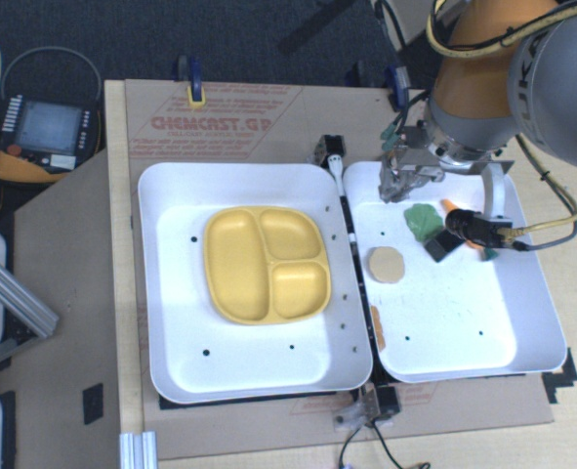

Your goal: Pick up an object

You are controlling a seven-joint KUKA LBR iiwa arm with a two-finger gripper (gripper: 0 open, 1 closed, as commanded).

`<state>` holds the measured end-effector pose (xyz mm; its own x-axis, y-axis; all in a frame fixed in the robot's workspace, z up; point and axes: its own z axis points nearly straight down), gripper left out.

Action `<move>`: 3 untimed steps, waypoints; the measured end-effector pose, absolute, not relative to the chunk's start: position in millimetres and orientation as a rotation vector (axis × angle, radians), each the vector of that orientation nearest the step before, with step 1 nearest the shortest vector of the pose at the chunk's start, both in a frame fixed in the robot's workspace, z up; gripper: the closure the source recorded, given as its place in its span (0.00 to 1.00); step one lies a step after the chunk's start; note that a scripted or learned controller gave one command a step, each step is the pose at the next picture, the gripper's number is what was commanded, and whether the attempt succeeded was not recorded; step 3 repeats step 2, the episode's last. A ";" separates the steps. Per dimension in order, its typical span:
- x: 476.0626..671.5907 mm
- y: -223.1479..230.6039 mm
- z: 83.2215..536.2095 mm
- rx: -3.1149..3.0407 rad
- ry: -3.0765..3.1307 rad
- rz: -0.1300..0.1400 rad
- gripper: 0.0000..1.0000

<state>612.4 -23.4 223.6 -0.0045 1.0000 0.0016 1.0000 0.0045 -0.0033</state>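
One hand (402, 186) above right bin (522, 350), beside green object (424, 221)

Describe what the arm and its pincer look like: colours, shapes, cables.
The arm is a thick, rounded grey body with a bulbous orange band above the wrist. A yellow cable loops around that band, and another thin one trails off near the wrist. The pincer is a small grey metal assembly below a round flange.

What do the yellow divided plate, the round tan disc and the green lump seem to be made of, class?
Yellow divided plate: likely moulded plastic, smooth with a soft sheen and rounded compartment walls. Round tan disc: matte and flat, perhaps wood or cork; hard to tell. Green lump: dull and irregular, possibly cloth or foam; uncertain.
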 end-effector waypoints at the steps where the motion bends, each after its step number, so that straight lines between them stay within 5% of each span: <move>1: 593.0 29.5 213.6 -2.213 -2.223 0.003 1.00; 2: 572.1 80.5 226.6 -2.212 -2.225 0.000 1.00; 3: 572.1 80.5 226.6 -2.212 -2.225 0.000 1.00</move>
